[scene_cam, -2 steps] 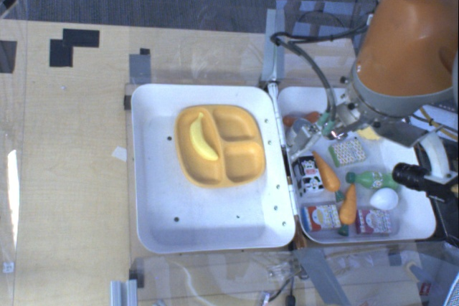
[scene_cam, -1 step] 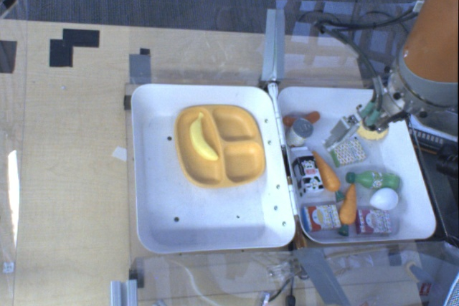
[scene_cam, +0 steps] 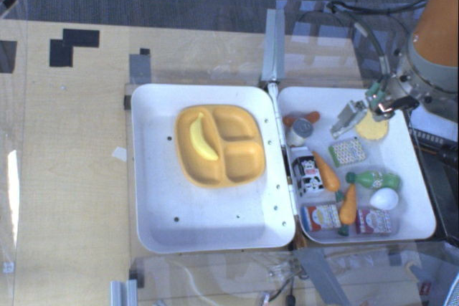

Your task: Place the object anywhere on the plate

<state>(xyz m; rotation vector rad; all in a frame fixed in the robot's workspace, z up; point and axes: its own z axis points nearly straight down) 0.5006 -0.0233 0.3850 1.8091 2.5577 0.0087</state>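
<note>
A yellow-orange divided plate (scene_cam: 237, 154) lies in the left bin (scene_cam: 165, 218). In its left compartment rests a yellow banana (scene_cam: 199, 140). My gripper (scene_cam: 356, 111) hangs over the back of the right bin (scene_cam: 423, 226), far to the right of the plate. It is open and nothing sits between its fingers. Just below it and to its right lies a flat yellow disc (scene_cam: 374, 130).
The right bin holds several toy foods: a grey can (scene_cam: 301, 128), a checkered packet (scene_cam: 347, 151), two carrots (scene_cam: 326, 172) (scene_cam: 348, 204), a green bottle (scene_cam: 373, 179), a white egg (scene_cam: 385, 198) and small cartons (scene_cam: 323, 217). A metal divider (scene_cam: 272, 54) runs between the bins.
</note>
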